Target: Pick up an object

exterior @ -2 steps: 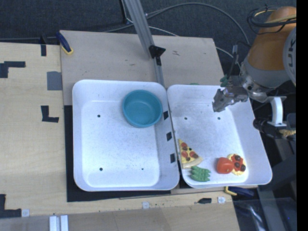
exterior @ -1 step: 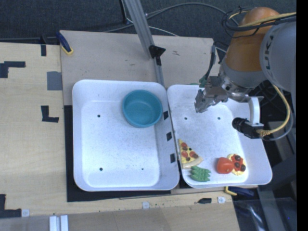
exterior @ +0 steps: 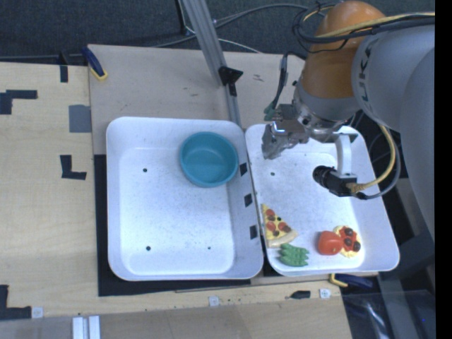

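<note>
The arm's bulk hid part of the right bin (exterior: 374, 256). The gripper (exterior: 272, 145) hovered over its upper left corner; its grip could not be told. A pizza slice toy (exterior: 276, 226) lay near the bin's lower left.

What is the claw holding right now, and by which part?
Nothing that I can see. The claw hangs over the far end of the right bin, apart from the pizza slice and other toys at the near end.

Blue bowl (exterior: 207, 159) smooth plastic; white bins (exterior: 127, 210) matt, speckled; bench (exterior: 42, 210) pale wood.
</note>
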Action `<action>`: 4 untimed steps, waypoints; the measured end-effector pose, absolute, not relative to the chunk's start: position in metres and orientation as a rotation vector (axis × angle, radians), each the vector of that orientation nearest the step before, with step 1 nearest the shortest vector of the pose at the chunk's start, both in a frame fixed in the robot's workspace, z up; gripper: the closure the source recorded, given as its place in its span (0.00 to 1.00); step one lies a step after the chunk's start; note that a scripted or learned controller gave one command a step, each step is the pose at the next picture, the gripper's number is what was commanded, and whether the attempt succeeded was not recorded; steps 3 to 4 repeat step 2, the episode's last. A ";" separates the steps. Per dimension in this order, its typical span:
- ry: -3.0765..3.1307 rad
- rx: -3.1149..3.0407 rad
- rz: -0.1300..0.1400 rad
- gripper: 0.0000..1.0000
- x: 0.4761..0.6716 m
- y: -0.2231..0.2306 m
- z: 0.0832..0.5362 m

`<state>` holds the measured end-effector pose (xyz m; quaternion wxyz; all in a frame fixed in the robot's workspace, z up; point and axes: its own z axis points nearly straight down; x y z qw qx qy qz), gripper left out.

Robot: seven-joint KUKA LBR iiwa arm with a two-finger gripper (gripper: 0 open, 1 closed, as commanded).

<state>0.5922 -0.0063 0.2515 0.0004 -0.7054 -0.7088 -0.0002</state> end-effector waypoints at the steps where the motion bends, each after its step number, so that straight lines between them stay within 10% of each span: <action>1: -2.226 -2.216 0.000 1.00 0.602 0.042 0.251; 4: -2.224 -2.216 0.003 1.00 0.622 0.090 0.229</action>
